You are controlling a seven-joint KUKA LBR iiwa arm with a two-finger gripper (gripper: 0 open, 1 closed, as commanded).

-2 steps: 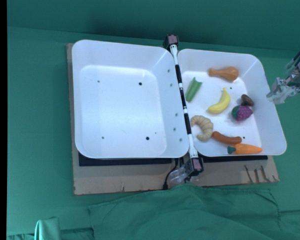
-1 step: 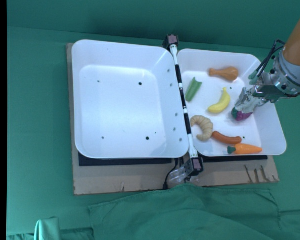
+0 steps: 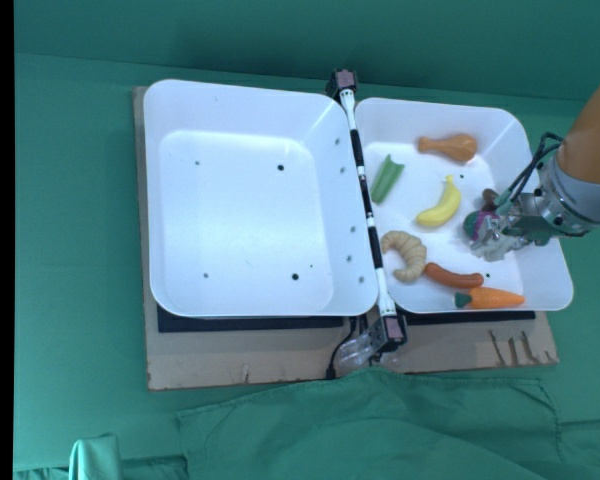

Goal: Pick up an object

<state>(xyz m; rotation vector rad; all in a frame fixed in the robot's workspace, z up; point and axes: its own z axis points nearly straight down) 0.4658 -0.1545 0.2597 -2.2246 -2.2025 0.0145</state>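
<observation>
Right bin (image 3: 500, 128) is occupied by all loose items; left bin (image 3: 180, 108) is noted beside it across the hinged divider (image 3: 365, 203)

Gripper (image 3: 492, 233) is seen low over the right bin's right-hand side, at the end of the arm entering from the right, orange band (image 3: 595, 128) above the wrist. A small dark, green-and-purple object (image 3: 475, 224) is seen right at the gripper's tip; whether it is held between the fingers or merely lies under them cannot be told, and the gripper's opening cannot be judged from this angle

Nearest clear candidate is judged to be the banana (image 3: 440, 206), just left of the gripper and slightly farther, its long axis running near-left to far-right. The red sausage (image 3: 452, 275) and carrot (image 3: 492, 298) lie nearer than the gripper and a little left, both lengthwise left-to-right. The croissant (image 3: 408, 253) sits farther left by the divider; the green pod (image 3: 386, 179) and drumstick (image 3: 448, 146) are well apart on the far side

The wrist is tilted in toward the bin's middle
</observation>
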